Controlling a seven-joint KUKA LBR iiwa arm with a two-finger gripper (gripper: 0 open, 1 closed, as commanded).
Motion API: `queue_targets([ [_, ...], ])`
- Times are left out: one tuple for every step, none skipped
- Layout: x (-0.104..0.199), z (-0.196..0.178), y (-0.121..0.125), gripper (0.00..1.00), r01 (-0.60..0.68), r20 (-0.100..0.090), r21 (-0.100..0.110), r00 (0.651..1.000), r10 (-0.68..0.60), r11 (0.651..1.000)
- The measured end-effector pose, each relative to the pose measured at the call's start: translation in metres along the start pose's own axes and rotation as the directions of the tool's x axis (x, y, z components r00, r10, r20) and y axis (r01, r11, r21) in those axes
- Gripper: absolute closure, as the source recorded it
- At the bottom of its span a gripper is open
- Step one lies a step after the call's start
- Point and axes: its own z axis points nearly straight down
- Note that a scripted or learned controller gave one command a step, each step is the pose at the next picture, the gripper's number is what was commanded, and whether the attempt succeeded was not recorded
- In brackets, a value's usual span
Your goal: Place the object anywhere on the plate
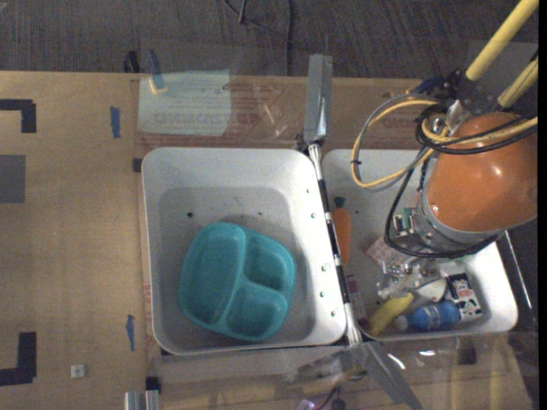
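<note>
The teal divided plate (238,291) sits bare in the left bin (162,178) while the gripper (408,273) hangs low over the right bin's (504,301) clutter of banana (390,313), carrot (342,233) and blue bottle (432,317), so nothing is delivered yet.
</note>
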Motion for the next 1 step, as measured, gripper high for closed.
queue_targets([
  [-0.0442, -0.0261, 0.0052, 1.0, 0.27, 0.001, 0.004, 0.963, -0.27, 0.963],
])
